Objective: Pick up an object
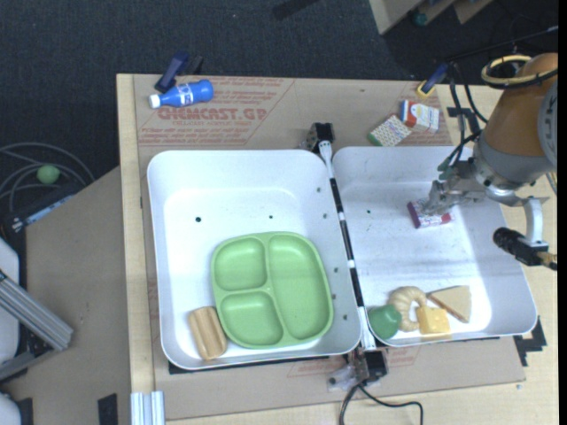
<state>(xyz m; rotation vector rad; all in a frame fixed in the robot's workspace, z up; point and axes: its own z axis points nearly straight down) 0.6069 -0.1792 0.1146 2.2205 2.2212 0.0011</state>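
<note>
My gripper point(437, 204) reaches into the right bin point(496, 264) from the right, its tips low over the bin's upper middle. A small pink and white packet point(428, 217) lies on the bin floor right at the tips, touching or nearly touching them. I cannot make out whether the packet sits between the fingers. At the bin's front lie a green round item point(384, 321), a tan croissant-like piece point(408, 304), a yellow cheese block point(434, 322) and a tan bread wedge point(454, 302).
The left bin point(177, 202) holds a green divided plate point(270, 289) and a tan wafer point(206, 332) at its front left. Behind the bins on the bench lie a blue and white bottle point(182, 94) and small cartons point(405, 122).
</note>
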